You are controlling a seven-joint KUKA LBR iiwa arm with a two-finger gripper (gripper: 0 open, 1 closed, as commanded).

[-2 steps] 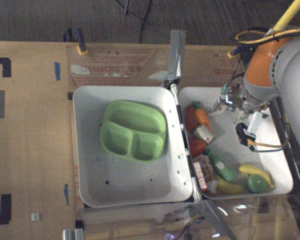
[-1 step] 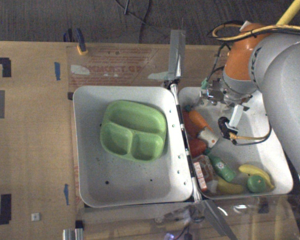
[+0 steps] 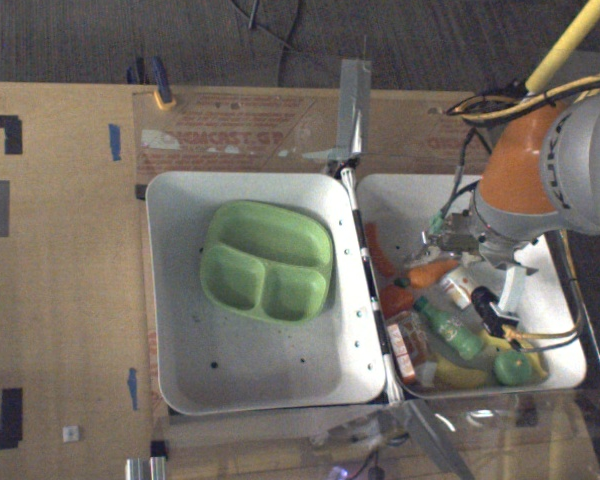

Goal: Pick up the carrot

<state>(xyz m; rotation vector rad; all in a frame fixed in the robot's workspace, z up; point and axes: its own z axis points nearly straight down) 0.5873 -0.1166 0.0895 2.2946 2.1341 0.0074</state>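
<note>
Dark carpet with a loop of black cable [image 3: 270,3] borders a brown tabletop [image 3: 60,268] marked with black squares and strips of blue tape, on which two shallow white bins sit side by side, split by a metal divider rail [image 3: 352,118]. At left, the left bin [image 3: 180,368] carries a green plate [image 3: 267,261] with three compartments, lying slightly tilted toward the bin's upper middle. At right, the right bin [image 3: 400,198] is crowded along its lower half: a green bottle [image 3: 450,330] lies on its side, a yellow banana [image 3: 462,374] rests against the near wall, a green round fruit [image 3: 514,367] sits in the near right corner, and a red-labelled packet [image 3: 408,346] lies by the divider.

From the right, the grey arm [image 3: 570,178] with its orange band reaches over the right bin, its gripper [image 3: 450,248] low among the clutter. The carrot [image 3: 430,272], orange and lying roughly crosswise, sits in the middle of the right bin just below the gripper, close enough that contact cannot be ruled in or out. Whether the fingers are open or closed cannot be told from this angle, and nothing is visibly clamped between them. A thin red-orange item [image 3: 377,251] lies along the divider just left of the carrot.
</note>
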